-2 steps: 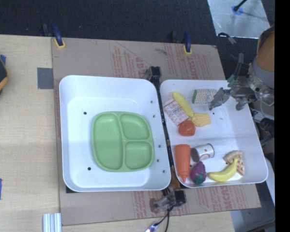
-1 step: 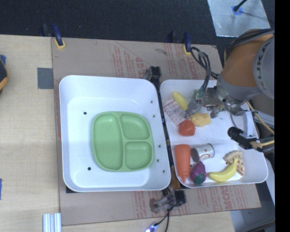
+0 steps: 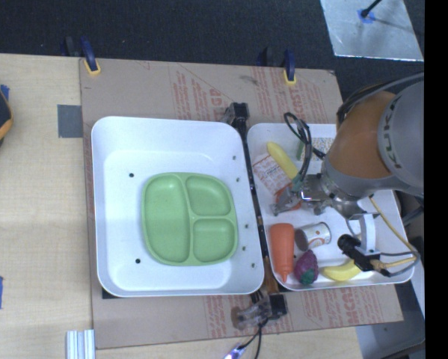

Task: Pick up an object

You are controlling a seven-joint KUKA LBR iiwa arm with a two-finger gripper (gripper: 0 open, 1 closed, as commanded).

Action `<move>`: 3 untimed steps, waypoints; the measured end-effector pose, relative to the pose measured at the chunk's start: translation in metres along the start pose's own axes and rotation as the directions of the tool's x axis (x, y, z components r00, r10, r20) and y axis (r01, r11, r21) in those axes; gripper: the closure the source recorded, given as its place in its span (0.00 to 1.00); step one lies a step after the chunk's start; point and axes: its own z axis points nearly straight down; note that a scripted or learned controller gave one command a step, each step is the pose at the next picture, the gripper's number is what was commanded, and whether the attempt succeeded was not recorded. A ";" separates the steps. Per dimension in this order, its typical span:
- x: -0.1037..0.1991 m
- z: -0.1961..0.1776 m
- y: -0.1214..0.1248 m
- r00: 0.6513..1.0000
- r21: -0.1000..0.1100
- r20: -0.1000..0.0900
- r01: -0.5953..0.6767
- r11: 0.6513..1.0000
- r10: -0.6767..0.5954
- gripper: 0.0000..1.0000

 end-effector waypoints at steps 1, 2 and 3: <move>-0.018 -0.001 0.038 1.000 -0.003 0.000 0.000 1.000 0.000 0.00; -0.019 -0.011 0.038 1.000 -0.002 0.001 0.003 1.000 -0.003 1.00; 0.050 -0.101 -0.006 1.000 -0.003 0.000 0.002 1.000 -0.002 1.00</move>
